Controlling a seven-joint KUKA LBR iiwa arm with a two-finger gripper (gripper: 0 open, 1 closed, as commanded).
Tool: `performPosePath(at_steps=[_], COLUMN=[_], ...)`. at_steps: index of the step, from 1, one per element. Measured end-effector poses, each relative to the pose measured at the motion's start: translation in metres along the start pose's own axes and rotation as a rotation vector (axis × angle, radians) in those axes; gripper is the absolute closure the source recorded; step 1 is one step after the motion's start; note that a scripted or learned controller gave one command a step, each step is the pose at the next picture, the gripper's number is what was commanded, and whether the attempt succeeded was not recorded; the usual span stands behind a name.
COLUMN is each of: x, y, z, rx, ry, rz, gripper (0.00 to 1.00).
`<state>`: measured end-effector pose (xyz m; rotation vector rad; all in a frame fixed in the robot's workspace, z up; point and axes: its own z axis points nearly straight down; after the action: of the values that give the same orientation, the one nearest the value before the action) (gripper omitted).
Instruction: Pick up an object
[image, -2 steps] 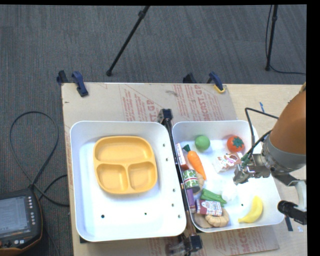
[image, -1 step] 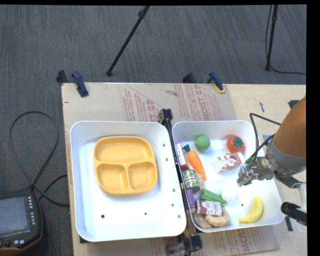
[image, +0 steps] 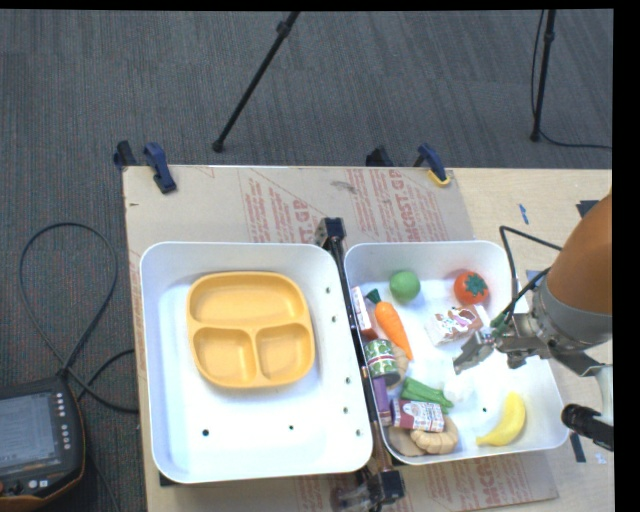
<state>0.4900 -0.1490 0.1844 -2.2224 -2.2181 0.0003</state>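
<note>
On the desk, the right bin (image: 455, 250) holds toy food — a green ball (image: 404, 285), a tomato (image: 472, 288), a carrot (image: 392, 328), a snack packet (image: 456, 324) and a banana (image: 505, 420). The gripper (image: 472, 355) hangs over the bin's bare middle, just below the packet, with its fingers spread a little and pinching nothing. The packet looks light, flat and a bit slippery, so its edges are best to squeeze. The banana looks stiff and curved — grab its fat middle. The left bin (image: 170, 400) holds a yellow plate (image: 252, 328).
</note>
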Motion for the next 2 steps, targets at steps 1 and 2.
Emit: performPosePath(at_steps=[1, 2], x=[0.058, 0.035], y=[0.047, 0.155], z=[0.095, 0.056], rx=[-0.007, -0.004], ry=[-0.013, -0.002], rz=[0.004, -0.004], gripper=[0.00, 0.00])
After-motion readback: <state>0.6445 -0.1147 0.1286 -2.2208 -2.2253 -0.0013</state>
